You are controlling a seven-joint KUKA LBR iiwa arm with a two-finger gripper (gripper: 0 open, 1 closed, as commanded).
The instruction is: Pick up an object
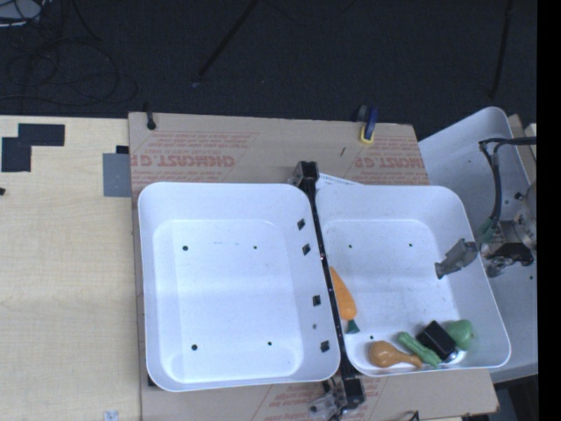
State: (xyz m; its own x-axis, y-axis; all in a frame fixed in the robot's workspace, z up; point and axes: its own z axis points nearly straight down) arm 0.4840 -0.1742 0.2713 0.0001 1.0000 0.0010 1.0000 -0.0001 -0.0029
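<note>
Toys [421, 347] crowd the right bin's near corner; pincer [458, 257] hovers above.

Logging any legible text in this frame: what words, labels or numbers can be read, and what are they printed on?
"CHEMCRET" or similar, red letters seen upside down, not sharp enough to be sure: on the cardboard sheet behind the left bin.
Part of the same red print, cut off by the right bin: on the cardboard, unreadable.
Red print on the cardboard's front edge: too small and blurred to read.
No readable text on the bins or the objects in them.
</note>
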